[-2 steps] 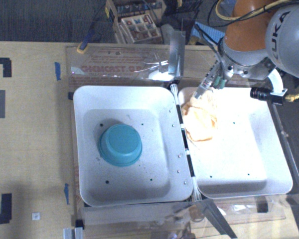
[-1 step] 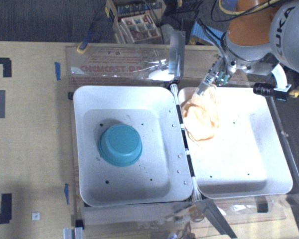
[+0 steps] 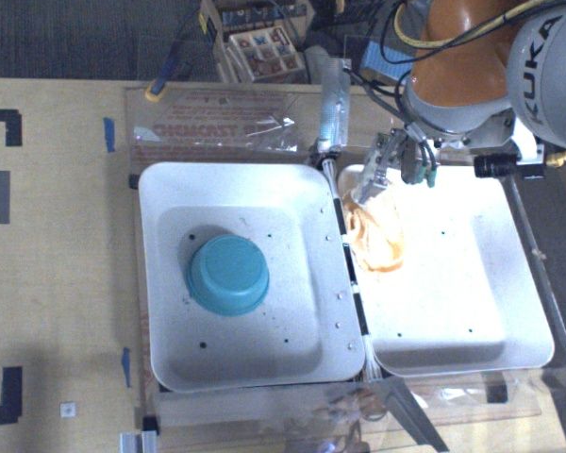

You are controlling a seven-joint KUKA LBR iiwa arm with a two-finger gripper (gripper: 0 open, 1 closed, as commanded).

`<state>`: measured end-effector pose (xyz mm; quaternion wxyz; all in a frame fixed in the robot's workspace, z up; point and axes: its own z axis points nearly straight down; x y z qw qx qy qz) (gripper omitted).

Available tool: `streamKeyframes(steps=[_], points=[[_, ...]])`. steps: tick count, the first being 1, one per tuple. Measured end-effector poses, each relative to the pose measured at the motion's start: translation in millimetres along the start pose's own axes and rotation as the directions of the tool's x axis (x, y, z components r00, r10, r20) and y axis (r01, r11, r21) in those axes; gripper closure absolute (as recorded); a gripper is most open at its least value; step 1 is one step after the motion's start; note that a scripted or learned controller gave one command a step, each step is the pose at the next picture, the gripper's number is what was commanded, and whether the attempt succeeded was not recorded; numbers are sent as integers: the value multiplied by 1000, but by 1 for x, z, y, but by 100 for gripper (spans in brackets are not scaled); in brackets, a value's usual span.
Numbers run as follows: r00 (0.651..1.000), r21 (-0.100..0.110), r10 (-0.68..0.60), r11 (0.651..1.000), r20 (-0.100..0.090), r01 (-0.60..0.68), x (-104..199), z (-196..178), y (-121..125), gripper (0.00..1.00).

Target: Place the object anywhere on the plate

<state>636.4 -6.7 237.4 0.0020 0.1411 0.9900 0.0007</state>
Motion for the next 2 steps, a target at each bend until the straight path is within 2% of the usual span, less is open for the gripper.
streamKeyframes(steps=[1,2], points=[[961,-1,-277,961,0,277,40,-9,30,100],[960,-1,-282,960,-1,282,79,-14,62,100]])
